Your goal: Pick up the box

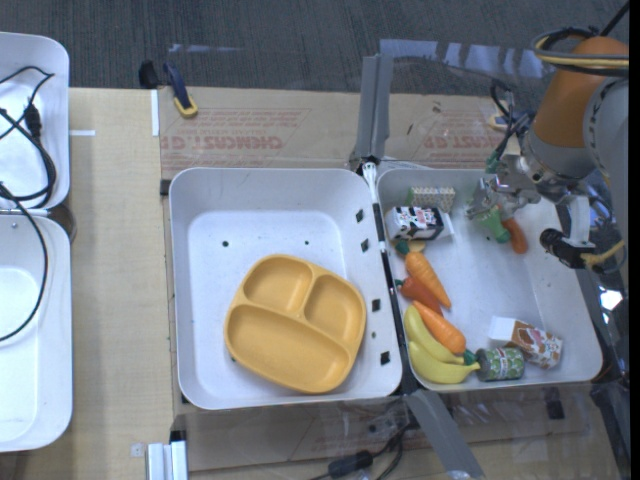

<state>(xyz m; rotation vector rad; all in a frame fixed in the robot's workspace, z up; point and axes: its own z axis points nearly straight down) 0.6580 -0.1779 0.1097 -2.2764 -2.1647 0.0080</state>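
Below, box (537, 345) front-right, claw (490, 206) well behind

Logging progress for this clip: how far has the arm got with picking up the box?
Done: nothing that shows; the black-and-white box lies on the right bin's floor near its left wall, above the carrots. In hand: the gripper is low at the bin's back, by a small carrot, apart from the box. Left: reach the box, grasp and lift it.
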